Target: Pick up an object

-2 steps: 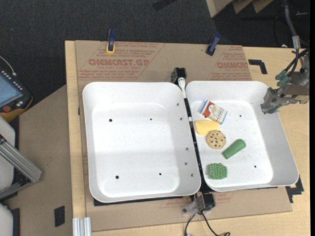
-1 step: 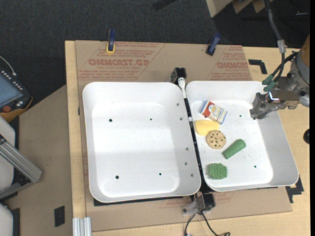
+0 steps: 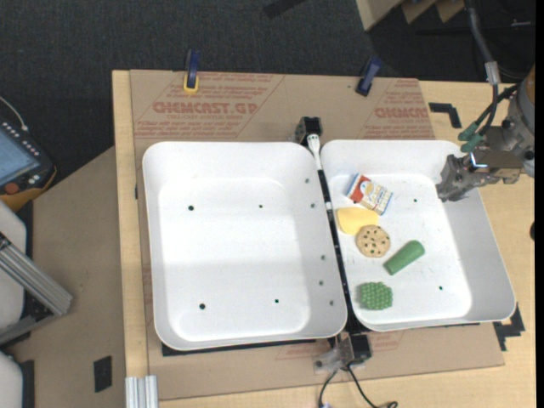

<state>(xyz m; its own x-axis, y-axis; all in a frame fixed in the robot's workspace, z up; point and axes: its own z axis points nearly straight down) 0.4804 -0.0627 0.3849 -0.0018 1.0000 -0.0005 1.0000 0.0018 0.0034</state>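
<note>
Five objects sit in the right bin [image 3: 493,262] from where I watch: a red-and-white packet [image 3: 369,193] toward its upper left, a yellow piece [image 3: 355,219] just below it, a round cookie [image 3: 372,242] touching that, a green cylinder [image 3: 403,257] to the cookie's right, and a bumpy green ball [image 3: 375,296] lowest. I see the gripper [image 3: 452,183] over the bin's upper right edge, well apart from all five; its state I cannot tell. I see the left bin [image 3: 170,228] alongside.

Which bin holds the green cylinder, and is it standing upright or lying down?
Right bin; the green cylinder is lying on its side, its long side showing.
</note>
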